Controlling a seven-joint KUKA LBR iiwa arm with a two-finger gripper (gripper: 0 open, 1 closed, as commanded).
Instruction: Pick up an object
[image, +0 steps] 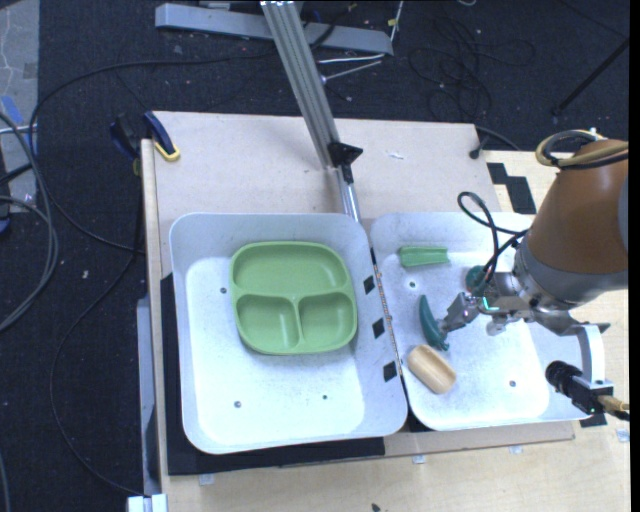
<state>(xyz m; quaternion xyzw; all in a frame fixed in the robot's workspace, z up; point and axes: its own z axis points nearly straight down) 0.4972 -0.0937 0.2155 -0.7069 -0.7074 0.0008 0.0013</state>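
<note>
In the right bin (520, 395) lie three small objects. A light green wedge (423, 257) rests near the far wall. A dark teal curved piece (430, 323) lies near the bin's left side, and a tan rounded block (432, 369) sits just in front of it. My gripper (461, 311) hangs low over the bin, right beside the teal piece on its right. The view does not show anything held in it. The orange band and grey wrist (580, 235) cover the bin's right part.
The left bin (200, 400) holds a green divided plate (295, 297). A slanted metal pole (315, 95) runs down to the gap between the bins. Another teal bit (474, 277) peeks out by the wrist. Cables trail on the dark floor around the bench.
</note>
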